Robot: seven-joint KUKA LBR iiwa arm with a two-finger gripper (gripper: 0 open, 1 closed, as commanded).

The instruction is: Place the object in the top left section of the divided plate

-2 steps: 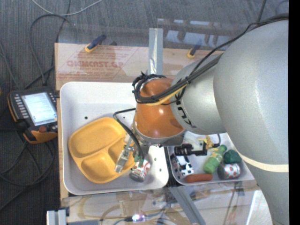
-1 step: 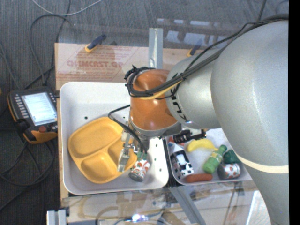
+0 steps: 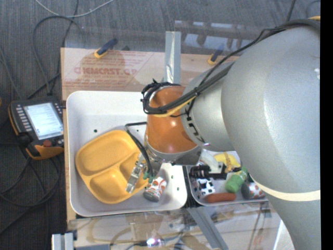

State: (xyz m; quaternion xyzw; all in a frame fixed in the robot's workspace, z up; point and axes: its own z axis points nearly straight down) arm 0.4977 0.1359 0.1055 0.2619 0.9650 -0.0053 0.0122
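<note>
Arm: the grey body reaches in from 3 o'clock and covers much of the right side; the orange band sits above the wrist at mid-picture

Left bin: shallow and white, holding the divided plate at its 7 o'clock part and a small can just off the plate's 4 o'clock edge

Right bin: largely under the arm; along its 6 o'clock side lie a yellow piece, a green item, a red sausage-shaped item and a black-and-white toy

Divided plate: yellow, three sections, all bare as far as can be seen; its top left section lies toward 11 o'clock

Gripper: low over the plate's 3 o'clock rim; whether the jaws are open, closed or gripping anything I cannot tell

Task's object: probably the small can, red and white, lying on the bin floor just beside the gripper at its 4 o'clock, apart from the plate

Step in hand, as a judgement: likely securing the can, since nothing lies in the target section

Doing it well: centre the jaws across the can's body, lift clear of the plate rim, carry toward 10 o'clock, release low inside the section so it does not roll over a divider
</note>
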